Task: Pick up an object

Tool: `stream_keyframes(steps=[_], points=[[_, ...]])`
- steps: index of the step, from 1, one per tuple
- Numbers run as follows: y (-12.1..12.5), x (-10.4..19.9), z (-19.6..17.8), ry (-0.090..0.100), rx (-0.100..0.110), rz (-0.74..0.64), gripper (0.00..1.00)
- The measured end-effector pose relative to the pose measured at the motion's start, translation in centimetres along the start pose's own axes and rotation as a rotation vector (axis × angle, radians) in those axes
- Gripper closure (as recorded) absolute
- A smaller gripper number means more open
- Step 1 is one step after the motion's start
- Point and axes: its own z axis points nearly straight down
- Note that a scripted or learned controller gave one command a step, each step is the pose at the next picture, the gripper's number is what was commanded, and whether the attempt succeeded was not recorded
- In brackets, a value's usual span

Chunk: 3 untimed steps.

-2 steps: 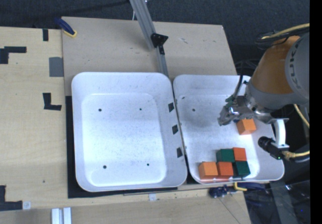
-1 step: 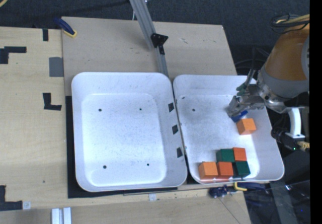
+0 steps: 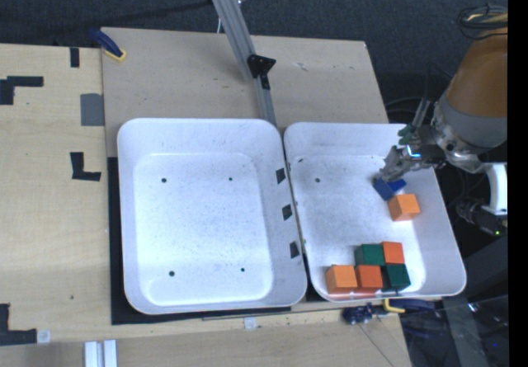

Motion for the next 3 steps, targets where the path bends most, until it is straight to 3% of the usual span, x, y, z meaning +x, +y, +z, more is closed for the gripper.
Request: stream_keyframes(steps=[3], points=[[-0.1,16.4,1.2,0.003,0.004,-0.005,1.00]])
